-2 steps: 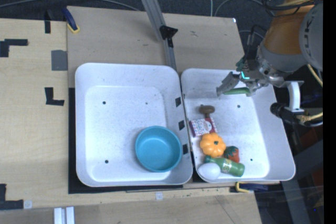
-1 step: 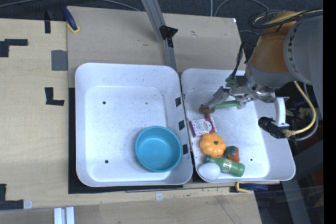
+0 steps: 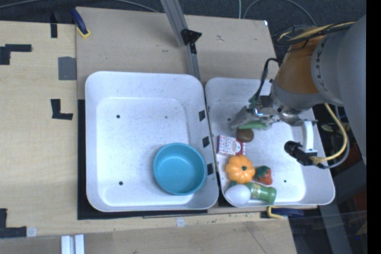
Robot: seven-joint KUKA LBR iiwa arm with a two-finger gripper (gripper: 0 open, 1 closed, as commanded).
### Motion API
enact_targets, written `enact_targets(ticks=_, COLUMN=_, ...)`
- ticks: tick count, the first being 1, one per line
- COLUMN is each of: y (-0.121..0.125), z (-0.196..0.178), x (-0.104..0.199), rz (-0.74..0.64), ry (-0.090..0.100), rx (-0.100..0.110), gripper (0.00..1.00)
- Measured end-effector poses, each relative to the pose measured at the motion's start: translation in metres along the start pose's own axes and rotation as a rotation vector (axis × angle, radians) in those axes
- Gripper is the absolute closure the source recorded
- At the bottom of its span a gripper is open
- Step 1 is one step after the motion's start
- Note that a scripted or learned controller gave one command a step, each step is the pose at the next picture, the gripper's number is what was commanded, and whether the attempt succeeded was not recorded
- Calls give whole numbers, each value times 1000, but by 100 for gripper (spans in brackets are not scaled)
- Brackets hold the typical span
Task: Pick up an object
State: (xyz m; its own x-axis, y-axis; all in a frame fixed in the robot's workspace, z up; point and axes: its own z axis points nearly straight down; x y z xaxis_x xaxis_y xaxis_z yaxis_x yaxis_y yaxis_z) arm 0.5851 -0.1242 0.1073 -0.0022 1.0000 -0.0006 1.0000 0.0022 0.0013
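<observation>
gripper (image 3: 249,121) sits low in the right bin (image 3: 309,187), fingers pointing left. finger state cannot be determined at this resolution. green object (image 3: 257,125) lies at the fingertips, brown round object (image 3: 245,134) just below it. pumpkin (image 3: 240,169), white egg (image 3: 237,194) and green bottle (image 3: 263,193) lie nearer the front wall. blue bowl (image 3: 178,168) rests in the left bin (image 3: 101,128).

Two white bins (image 3: 95,128) (image 3: 315,187). One blue bowl (image 3: 178,168). One orange pumpkin (image 3: 240,169), one white egg (image 3: 238,194), one green bottle (image 3: 262,193), one small red piece (image 3: 264,175), one brown lump (image 3: 246,134), one pink-patterned packet (image 3: 227,144).
</observation>
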Motion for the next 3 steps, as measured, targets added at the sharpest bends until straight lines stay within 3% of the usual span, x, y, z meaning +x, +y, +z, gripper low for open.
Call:
enact_targets(ticks=1, y=0, z=19, x=0, rz=0, ry=0, rx=4, gripper=0)
enact_targets(ticks=2, y=-1, z=9, x=1, rz=-1, ry=1, rx=5, gripper=100)
enact_targets(ticks=3, y=-4, z=-34, x=4, rz=1, ry=0, rx=0, gripper=100)
